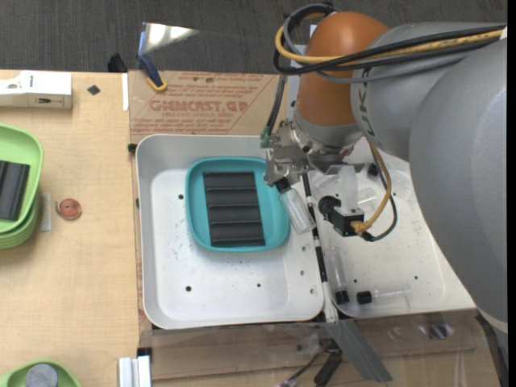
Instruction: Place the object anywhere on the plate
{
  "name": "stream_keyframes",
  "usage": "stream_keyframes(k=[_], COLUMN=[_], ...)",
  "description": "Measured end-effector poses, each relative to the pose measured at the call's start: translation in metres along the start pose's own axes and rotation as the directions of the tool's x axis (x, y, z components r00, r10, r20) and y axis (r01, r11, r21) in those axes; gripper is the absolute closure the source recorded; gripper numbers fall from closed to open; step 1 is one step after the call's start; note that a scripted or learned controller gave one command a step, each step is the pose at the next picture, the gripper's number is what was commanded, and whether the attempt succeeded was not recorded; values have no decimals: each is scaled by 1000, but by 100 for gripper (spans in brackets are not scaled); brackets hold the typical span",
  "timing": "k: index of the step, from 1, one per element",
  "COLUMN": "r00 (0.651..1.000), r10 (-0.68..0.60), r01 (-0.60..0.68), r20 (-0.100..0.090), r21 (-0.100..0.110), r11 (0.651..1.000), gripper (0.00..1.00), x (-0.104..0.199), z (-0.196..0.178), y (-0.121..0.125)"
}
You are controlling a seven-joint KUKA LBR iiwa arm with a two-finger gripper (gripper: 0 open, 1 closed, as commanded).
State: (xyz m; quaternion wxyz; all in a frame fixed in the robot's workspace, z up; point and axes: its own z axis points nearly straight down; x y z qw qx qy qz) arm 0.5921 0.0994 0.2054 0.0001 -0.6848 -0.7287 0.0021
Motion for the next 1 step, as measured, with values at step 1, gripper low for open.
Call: stream_keyframes(k=[1], r00=[1000], r10=[0], r01=[0], r20=[0], r21=[0], r11=[1000], gripper=[0], x=[0], z=[0], y=[0])
